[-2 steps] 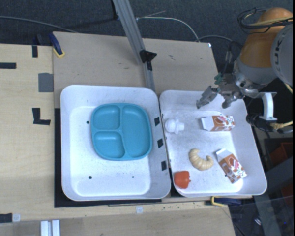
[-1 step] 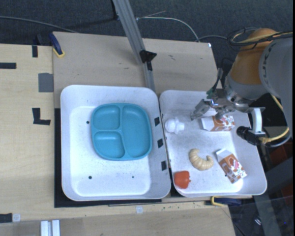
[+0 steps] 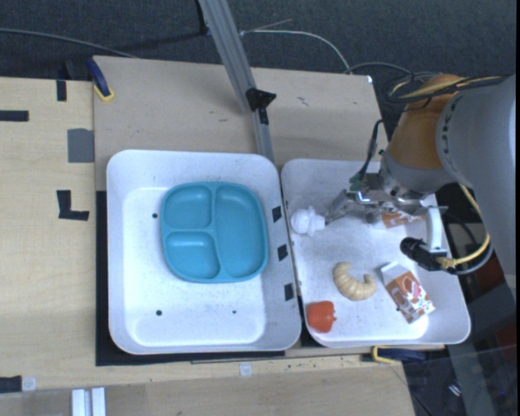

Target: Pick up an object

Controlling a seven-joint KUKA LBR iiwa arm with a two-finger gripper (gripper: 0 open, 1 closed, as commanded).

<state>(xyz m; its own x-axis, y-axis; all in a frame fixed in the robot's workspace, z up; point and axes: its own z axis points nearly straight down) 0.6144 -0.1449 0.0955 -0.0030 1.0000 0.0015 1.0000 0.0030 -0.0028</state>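
Observation:
My gripper (image 3: 349,213) hangs low over the upper part of the right bin (image 3: 455,319), open, with nothing between its fingers. Its left fingertip (image 3: 330,217) lies just right of a small white rounded object (image 3: 306,222) by the bin's left wall. An orange-and-white packet (image 3: 397,220) peeks out beneath the wrist on the right. A tan croissant-shaped piece (image 3: 354,282) lies in the middle of the bin, a red-orange object (image 3: 321,315) sits at its front left corner, and a second orange-and-white packet (image 3: 407,291) lies at the front right.
The left bin (image 3: 126,258) holds a blue divided plate (image 3: 215,231). A grey metal pole (image 3: 234,50) slants down from the top to the back edge between the bins. The arm's grey and orange body (image 3: 455,141) and its cables cover the right bin's far right.

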